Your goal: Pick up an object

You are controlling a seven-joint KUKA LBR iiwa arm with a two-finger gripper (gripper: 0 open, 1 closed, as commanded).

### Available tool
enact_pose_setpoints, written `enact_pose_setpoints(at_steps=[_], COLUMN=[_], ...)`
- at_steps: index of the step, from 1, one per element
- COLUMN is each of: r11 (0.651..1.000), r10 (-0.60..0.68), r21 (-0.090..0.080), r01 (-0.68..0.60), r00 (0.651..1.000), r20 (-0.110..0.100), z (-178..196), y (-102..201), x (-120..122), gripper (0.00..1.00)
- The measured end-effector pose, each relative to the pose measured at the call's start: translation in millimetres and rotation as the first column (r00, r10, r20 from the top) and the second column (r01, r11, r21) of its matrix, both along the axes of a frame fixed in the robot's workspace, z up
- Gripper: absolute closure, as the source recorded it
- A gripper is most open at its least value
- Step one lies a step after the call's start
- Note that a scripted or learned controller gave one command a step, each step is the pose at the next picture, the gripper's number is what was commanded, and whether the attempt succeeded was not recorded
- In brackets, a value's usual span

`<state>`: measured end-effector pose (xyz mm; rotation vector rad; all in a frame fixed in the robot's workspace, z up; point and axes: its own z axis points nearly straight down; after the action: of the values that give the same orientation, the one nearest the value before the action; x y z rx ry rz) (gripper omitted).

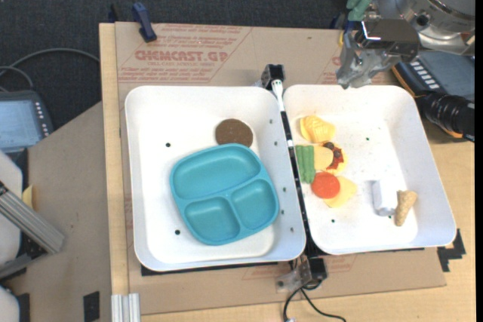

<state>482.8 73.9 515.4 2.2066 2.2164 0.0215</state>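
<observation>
My gripper (353, 76) hangs over the far rim of the right bin (423, 162), with nothing visibly between its fingers. In that bin lie a pile of play food: a yellow piece (315, 128), a green strip (306, 162), a red tomato-like disc (326, 185) on a yellow slice, a small grey-white piece (379, 196) and a tan piece (404, 207). The pile sits well below and left of the gripper in the view.
The left bin (147, 162) holds a blue divided tray (223, 194) and a brown disc (234, 133). A black clip (273, 75) sits where the bins meet at the far side. Cardboard (189, 49) lies under both bins.
</observation>
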Motion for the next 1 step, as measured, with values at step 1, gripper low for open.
enact_pose_setpoints(at_steps=[1], r11=[1.000], r10=[0.001], r21=[0.000], r01=[-0.001], r00=[1.000], r20=[0.004], z=[10.4], y=[0.4], x=[0.7], gripper=[1.00])
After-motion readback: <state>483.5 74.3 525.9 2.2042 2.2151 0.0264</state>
